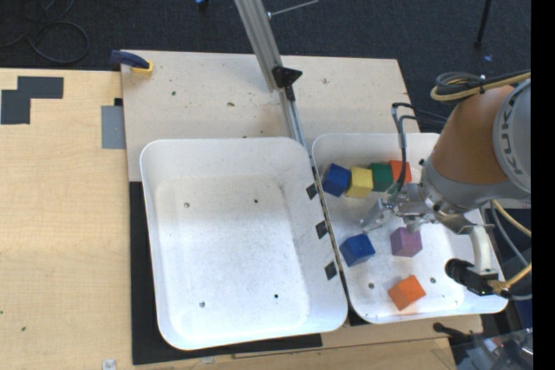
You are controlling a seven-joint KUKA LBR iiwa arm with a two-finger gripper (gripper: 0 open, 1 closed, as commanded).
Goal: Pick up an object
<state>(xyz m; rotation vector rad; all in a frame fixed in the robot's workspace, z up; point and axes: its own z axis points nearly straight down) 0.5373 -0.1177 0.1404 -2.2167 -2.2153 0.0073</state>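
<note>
A blue clamp (130, 61) lies at the far left corner of the pale bench board (208, 95). Below it sits the left bin (173, 165), shallow and white, its floor speckled with small dark marks. A slanted aluminium bar (253, 13) with a checkered tip runs down from the top of the view toward the seam between the 2 bins, where 3 black clips (321, 229) hold the rims together.

The right bin (364, 308) holds the blocks. Along its far side a row sits close together: a blue block (336, 179), then a yellow block (361, 180), a green block (381, 176) and a red-orange block (399, 171), each touching or nearly touching the next. Nearer the front a second blue cube (356, 249) rests beside the dividing rim, a purple cube (405, 242) lies to its right, and an orange cube (406, 292) sits near the front edge, apart from the others.

The gripper (401, 210) hangs low in the right bin, between the far row and the purple cube, just above the latter. Its metal fingers look parted, with nothing between them. The arm (477, 152), orange-banded, enters from the right
</note>
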